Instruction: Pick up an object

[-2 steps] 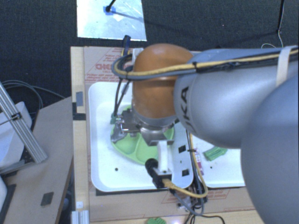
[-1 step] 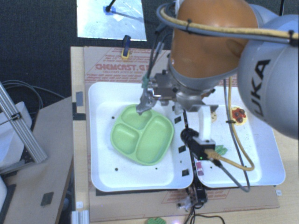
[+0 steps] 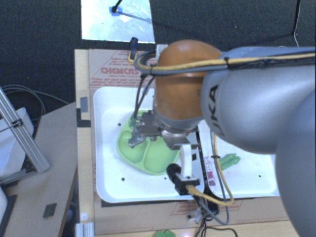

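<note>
Green plate (image 3: 148,154): light green, sectioned, lies in the left bin (image 3: 106,147), toward that bin's right half, its near edge rounded and pointing to the bin's front rim. Gripper (image 3: 137,135) is low over the plate's upper left part; the metal finger hardware overlaps the plate's rim there, looks touching or just above, can't say which. Jaw state: cannot tell, the wrist and the mount block the gap between the tips, and nothing is visibly clamped between them. Most of the plate sits right of and below the gripper, so the tips are at its far-left edge, not its centre. Arm (image 3: 256,107) comes in from the right, grey link across the right bin (image 3: 256,181), orange band (image 3: 182,78) directly above the wrist and covering the back of the left bin. Yellow cable (image 3: 237,60) runs along the arm's top; black cables drop from the band to the gripper. A white bracket with a black connector (image 3: 180,177) hangs off the wrist just right of the plate, over the divider between the bins. Small green toy (image 3: 228,160), ridged, lies in the right bin near the divider, well apart from the gripper. Cardboard (image 3: 113,70) with red print sits under the bins. Shiny sheet (image 3: 116,14) on the dark floor behind. Another green bit (image 3: 164,233) at the front edge of the bench, partly cut off.
</note>
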Tool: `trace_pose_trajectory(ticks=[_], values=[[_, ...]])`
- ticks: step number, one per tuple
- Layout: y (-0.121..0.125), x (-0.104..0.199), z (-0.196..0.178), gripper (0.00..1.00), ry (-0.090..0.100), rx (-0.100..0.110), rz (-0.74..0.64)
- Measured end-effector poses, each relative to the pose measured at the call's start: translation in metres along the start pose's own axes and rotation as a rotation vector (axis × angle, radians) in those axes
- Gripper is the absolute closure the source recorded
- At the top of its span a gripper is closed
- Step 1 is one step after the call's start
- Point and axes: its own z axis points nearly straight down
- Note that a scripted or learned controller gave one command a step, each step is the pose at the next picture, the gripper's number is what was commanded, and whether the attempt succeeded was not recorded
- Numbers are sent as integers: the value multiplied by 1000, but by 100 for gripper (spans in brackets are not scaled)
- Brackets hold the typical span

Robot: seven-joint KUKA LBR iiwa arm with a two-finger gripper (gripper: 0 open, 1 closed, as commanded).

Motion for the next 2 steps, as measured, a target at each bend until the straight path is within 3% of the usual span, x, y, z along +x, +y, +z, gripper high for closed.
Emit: trace_pose_trajectory(ticks=[1, 2], values=[[1, -68, 135, 0, -2, 2, 8], [3, -63, 128, 0, 4, -9, 1]])
